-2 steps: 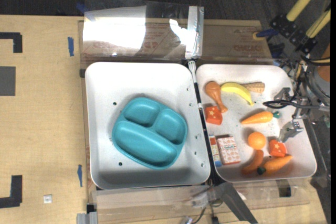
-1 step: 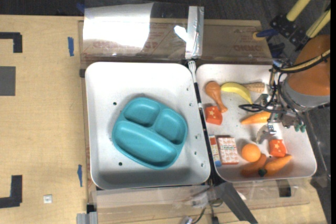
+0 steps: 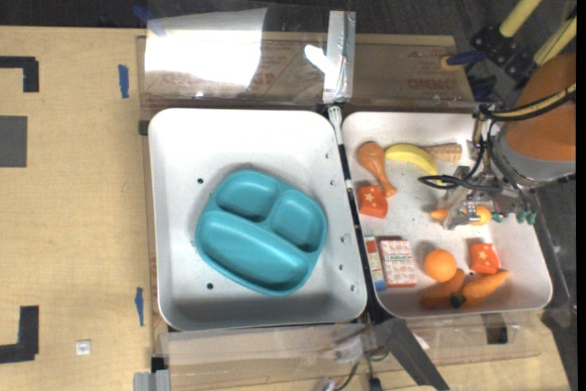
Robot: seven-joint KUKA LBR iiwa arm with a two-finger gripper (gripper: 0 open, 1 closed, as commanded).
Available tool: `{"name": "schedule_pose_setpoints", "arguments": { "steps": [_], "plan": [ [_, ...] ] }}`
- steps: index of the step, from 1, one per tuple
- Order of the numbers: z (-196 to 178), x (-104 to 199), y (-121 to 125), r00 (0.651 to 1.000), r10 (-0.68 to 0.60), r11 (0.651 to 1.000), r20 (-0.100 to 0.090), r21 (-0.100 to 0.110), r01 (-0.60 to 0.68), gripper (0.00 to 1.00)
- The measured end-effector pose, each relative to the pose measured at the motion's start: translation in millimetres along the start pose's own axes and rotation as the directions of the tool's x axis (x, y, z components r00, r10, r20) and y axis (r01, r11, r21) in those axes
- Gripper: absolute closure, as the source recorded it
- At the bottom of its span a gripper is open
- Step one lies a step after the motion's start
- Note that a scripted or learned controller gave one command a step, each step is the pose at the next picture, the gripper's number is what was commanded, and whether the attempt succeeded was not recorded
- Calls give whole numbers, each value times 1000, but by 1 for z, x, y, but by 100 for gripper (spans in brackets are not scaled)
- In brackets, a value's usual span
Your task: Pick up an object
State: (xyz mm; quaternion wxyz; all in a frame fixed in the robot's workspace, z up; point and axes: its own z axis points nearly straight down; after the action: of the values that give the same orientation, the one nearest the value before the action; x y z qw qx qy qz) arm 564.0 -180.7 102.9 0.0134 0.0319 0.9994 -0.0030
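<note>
A: What do we log first?
B: Gripper [image 3: 469, 208] low in the right bin [image 3: 540, 275], over a small orange-yellow piece [image 3: 458, 215]; we can't tell the finger state.
A: Shapes?
B: Curved glossy banana [image 3: 412, 158], drumstick [image 3: 374, 162], round orange [image 3: 440, 265], flat printed carton [image 3: 396, 261].
A: Left bin [image 3: 174, 151]?
B: Smooth teal divided plate [image 3: 262, 231], three compartments.

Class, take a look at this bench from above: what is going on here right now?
A grey robot arm with an orange band reaches in from the right, its gripper low over the right bin, among toy foods: a banana, a drumstick, an orange and a small box. Whether it has hold of anything cannot be told. The left bin holds a teal divided tray.
</note>
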Motion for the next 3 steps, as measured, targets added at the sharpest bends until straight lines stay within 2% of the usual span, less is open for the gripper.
{"name": "schedule_pose_setpoints", "arguments": {
  "steps": [1,2,3],
  "plan": [
    [-122,-10,75,994,109,994,-11,-5,-109,100],
    [-146,-32,92,998,-53,999,-15,-6,53,100],
    [-96,-69,140,997,-76,997,-22,-9,76,100]
  ]
}}
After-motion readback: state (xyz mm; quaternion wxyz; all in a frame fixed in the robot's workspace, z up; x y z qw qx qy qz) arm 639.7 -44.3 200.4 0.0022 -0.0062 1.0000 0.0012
